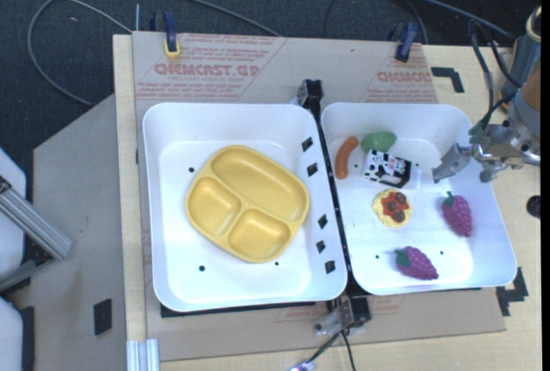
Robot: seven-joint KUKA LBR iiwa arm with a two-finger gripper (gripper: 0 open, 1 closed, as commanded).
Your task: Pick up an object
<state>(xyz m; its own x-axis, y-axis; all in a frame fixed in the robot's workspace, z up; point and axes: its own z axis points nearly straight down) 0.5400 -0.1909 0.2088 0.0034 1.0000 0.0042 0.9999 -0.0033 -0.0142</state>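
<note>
Hovering over the right-hand shallow white bin [494, 270], the tool [468, 157] hangs near that bin's upper right part with its two dark fingers spread and nothing between them. By that, the step in hand looks like the approach before a grasp: no object is lifted yet.

Candidates for picking all lie in the right bin. A purple plastic grape bunch [458, 214] sits just below the tool and is the nearest thing to it. A second purple grape bunch [416, 263] lies lower, toward the near rim. A small round yellow toy pizza with red topping [392, 208] rests near the bin's middle; above it are a black-and-white boxy toy [386, 167], a green leafy toy [378, 140] and an orange sausage-shaped toy [345, 155]. The left-hand white bin [163, 206] holds a yellow plastic divided plate [247, 203].

For the next move I judge that the tool must settle over one piece, likely the nearer grape bunch, lower with fingers straddling it, then close. The bunch is lumpy and rounded, so an off-centre pinch could let it slip.

Most of the grey arm [520, 69] is cut off at the right edge. What the black-and-white toy depicts is too small to make out, and the tool's height above the bin floor cannot be judged from this slanted view.
</note>
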